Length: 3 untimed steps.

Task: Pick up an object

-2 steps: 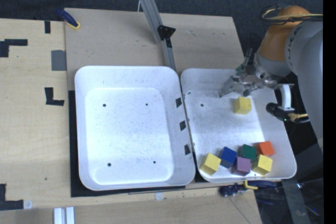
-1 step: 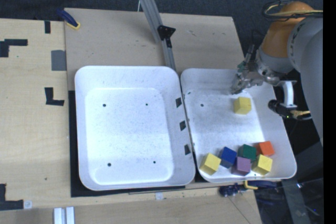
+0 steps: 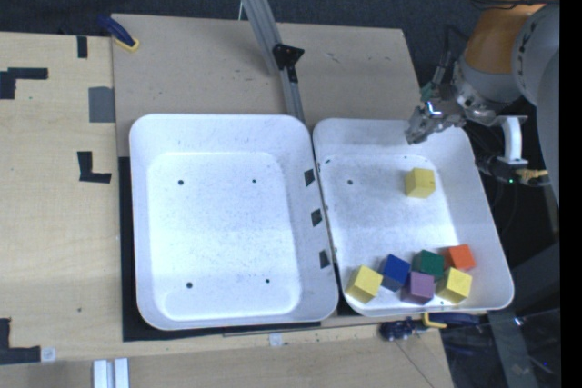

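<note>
Bins first: we see the left bin (image 3: pixel 223 218) bare and the right bin (image 3: pixel 482 195) holding every cube, with the arm (image 3: pixel 509 41) above its far rim and the gripper (image 3: pixel 424 128) hanging there with nothing between its tips; whether it is spread or closed we cannot tell. Our likeliest target, a small yellow cube (image 3: pixel 420 183) with matte faces, sits alone near the bin's middle, just below the gripper. A descent slightly off could nudge it aside, while the cluster of cubes (image 3: pixel 416 275) crowded along the near wall would block the tips.

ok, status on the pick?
Gripper over the right bin's far rim, nothing seen in it. Lone yellow cube just below it, untouched. Other cubes clustered at the near edge, not in the way.
</note>
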### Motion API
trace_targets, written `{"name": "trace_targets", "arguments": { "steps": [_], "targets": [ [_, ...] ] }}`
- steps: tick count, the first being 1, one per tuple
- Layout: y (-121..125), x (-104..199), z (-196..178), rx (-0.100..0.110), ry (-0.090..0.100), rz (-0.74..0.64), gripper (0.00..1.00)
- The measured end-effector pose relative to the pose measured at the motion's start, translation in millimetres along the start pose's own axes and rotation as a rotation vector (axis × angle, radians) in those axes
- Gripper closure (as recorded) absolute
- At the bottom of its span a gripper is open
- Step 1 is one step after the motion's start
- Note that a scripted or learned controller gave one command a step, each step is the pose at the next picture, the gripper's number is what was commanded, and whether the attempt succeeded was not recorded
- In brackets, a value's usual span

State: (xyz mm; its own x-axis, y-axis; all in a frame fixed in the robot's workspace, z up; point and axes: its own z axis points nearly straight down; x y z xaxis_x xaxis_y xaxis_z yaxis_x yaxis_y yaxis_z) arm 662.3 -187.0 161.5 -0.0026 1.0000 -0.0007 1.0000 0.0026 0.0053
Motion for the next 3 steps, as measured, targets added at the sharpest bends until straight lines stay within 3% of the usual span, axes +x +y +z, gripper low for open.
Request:
{"name": "trace_targets", "arguments": {
  "steps": [1, 2, 3],
  "targets": [
    [-6, -2, -47, 0.001, 0.0, 0.001, 1.0],
    [-5, -1, -66, 0.004, 0.001, 0.001, 1.0],
    [-23, 50, -76, 0.005, 0.003, -0.003, 1.0]
  ]
}}
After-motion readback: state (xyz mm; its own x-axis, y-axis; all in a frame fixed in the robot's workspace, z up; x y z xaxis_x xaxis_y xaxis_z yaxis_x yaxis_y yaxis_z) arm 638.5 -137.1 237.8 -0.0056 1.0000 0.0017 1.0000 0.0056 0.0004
